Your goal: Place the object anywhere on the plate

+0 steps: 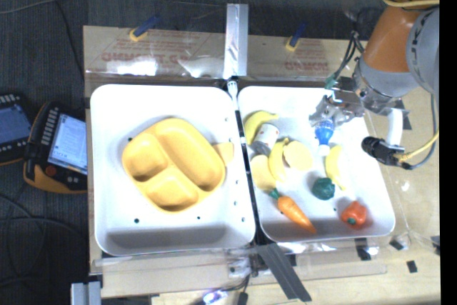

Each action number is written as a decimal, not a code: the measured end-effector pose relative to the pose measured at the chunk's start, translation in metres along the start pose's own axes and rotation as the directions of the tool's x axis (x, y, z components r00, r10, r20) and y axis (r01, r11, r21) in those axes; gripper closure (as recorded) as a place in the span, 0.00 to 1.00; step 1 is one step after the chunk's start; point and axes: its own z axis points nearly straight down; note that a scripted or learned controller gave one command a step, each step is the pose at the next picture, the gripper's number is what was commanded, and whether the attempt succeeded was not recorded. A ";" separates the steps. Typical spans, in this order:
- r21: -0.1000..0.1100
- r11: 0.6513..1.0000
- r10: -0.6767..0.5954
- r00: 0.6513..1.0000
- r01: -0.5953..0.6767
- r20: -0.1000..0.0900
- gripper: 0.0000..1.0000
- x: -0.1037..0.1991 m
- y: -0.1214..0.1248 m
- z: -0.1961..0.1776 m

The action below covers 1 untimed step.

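Waiting in the left bin (107, 153), the yellow divided plate (175, 162) sits tilted toward the middle of the floor, its three compartments bare, so any spot on it would serve as a landing place. Nothing marks which object is meant; the candidates all lie in the right bin (382, 214): a banana (258, 121) by the dividing wall, pale yellow fruit pieces (289, 157) at centre, a carrot (294, 211) and a red pepper-like toy (353, 212) along the near edge, and a dark green round item (323, 188) between them. They lie loosely scattered, as if tipped in rather than arranged. The gripper (325, 126) hangs over the far part of that bin, reaching in from the right, with a small blue thing (324, 132) at its tip. Whether its claw is open, closed or gripping that blue piece, I cannot tell from this height. Judging by the bare plate, the placing is not yet done.
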 end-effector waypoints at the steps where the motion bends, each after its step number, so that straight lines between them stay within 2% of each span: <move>1: 0.001 0.978 -0.210 0.978 0.210 0.000 1.00 0.078 -0.040 0.015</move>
